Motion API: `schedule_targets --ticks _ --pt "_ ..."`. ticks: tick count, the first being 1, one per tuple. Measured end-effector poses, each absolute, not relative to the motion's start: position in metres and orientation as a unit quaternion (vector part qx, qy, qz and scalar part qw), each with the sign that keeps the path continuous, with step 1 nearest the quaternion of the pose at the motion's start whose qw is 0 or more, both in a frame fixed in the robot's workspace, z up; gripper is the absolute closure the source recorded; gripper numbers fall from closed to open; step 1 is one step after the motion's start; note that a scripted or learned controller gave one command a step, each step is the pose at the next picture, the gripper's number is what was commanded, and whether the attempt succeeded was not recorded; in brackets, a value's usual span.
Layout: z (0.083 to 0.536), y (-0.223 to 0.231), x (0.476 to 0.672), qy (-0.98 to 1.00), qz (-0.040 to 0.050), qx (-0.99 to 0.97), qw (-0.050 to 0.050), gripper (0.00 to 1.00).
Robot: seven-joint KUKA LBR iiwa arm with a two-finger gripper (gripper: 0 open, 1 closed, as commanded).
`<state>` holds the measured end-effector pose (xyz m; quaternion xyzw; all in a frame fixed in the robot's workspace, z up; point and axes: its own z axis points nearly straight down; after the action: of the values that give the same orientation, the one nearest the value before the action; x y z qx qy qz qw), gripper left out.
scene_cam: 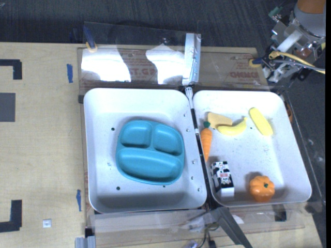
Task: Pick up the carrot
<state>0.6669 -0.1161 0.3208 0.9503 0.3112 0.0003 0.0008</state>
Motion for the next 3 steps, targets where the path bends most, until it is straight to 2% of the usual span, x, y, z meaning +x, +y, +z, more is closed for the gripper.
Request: schedule_targets --ticks 1,2,3 --pt "0.217 -0.038 0.626 0.257 -0.0044 0.966 -0.002 1.00" --pt "0.225 -0.034 0.617 0.411 -0.0013 0.912 -0.001 1.00" --pt "0.379 -0.091 0.648 0.332 0.0037 0.943 0.002 1.00"
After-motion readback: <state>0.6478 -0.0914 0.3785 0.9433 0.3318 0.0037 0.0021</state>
